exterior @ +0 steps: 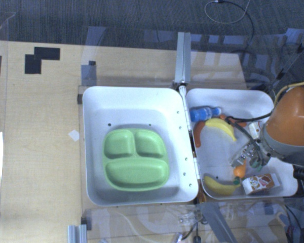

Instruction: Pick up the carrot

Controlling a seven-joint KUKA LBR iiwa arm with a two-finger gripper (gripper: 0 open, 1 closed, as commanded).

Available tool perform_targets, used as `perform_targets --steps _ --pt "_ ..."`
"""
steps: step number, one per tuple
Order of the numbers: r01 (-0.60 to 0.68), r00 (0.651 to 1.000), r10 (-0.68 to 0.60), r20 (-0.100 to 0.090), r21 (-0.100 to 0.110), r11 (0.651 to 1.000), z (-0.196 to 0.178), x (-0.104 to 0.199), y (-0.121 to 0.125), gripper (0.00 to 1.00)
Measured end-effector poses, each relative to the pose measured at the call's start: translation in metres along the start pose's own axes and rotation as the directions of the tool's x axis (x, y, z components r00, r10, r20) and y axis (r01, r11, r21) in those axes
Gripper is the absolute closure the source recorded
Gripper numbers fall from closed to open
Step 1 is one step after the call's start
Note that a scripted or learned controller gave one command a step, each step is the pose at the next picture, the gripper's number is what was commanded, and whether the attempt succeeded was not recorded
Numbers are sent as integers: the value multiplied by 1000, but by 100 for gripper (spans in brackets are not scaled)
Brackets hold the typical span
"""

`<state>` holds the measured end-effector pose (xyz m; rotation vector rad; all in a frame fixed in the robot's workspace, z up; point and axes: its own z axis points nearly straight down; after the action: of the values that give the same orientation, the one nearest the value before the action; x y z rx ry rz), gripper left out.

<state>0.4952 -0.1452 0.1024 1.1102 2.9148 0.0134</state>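
In the right bin [253, 99], the carrot [238, 172] shows as a small orange piece with a bit of green [255, 162] beside it, near the bin's front. My gripper [245, 157] is low over it, reaching in from the right under the orange band of the arm [293, 119]. The gripper covers most of the carrot, and I cannot tell whether it touches it.
A yellow banana [220, 128] and a blue bottle [202, 113] lie at the back of the right bin, with a reddish-orange curved item [197, 133] along its left wall. A second banana [219, 186] and a small carton [261, 183] flank the carrot. The left bin [96, 135] holds a green divided plate [136, 158].
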Motion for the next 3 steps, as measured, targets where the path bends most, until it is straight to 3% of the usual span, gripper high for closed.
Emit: perform_targets --steps 1,2,3 --pt "575 818 -575 -13 1 818 -84 68 71 100" --pt "219 976 -219 -13 8 976 -106 48 48 100" --pt "219 976 -219 -13 8 976 -106 48 48 0"
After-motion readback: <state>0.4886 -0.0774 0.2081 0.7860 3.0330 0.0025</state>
